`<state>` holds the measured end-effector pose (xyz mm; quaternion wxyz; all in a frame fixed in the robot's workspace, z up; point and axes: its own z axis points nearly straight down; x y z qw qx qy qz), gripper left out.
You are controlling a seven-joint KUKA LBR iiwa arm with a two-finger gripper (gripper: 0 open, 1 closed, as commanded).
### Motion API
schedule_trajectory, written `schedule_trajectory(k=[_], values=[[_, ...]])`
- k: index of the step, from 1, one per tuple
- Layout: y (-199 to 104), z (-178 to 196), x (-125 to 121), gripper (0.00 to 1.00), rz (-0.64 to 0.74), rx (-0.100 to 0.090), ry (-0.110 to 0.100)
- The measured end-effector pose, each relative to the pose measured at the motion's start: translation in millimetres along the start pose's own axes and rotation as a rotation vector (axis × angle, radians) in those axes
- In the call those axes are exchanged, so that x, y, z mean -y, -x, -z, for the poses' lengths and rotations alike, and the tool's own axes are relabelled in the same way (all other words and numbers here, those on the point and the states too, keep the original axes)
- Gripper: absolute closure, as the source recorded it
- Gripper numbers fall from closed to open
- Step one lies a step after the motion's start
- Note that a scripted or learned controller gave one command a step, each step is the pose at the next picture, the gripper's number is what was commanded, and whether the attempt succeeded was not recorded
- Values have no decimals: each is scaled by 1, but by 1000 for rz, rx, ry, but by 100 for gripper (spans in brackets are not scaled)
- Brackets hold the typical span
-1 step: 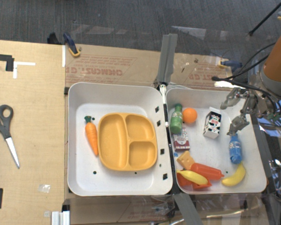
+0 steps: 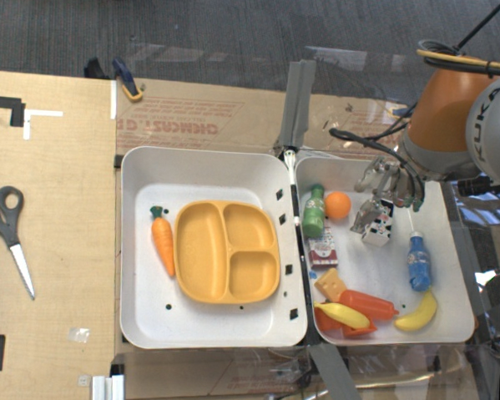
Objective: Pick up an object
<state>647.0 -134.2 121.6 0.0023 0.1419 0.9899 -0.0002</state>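
Two bins (image 2: 130,256), yellow tray (image 2: 228,251), carrot (image 2: 162,242)

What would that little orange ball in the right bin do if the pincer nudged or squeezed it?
The orange ball looks round and smooth, so it would probably roll at a nudge, likely until the green bottle beside it or the bin wall stops it. Its curved sides could also slip from a pinch that lands off centre.

Scissors (image 2: 8,228) on wooden bench (image 2: 44,310) at left; blue clamp (image 2: 127,78) near cardboard (image 2: 196,121).
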Motion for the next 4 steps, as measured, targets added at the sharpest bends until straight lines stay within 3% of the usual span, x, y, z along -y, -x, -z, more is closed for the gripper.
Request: schedule_trajectory(k=[1,2,3,4], values=[[-13,-24,-35,0,1,6,-2],[-12,-15,-37,100,5,10,-2],[-95,-27,-5,100,-185,1,1],[-100,91,-39,100,-227,-2,-1]])
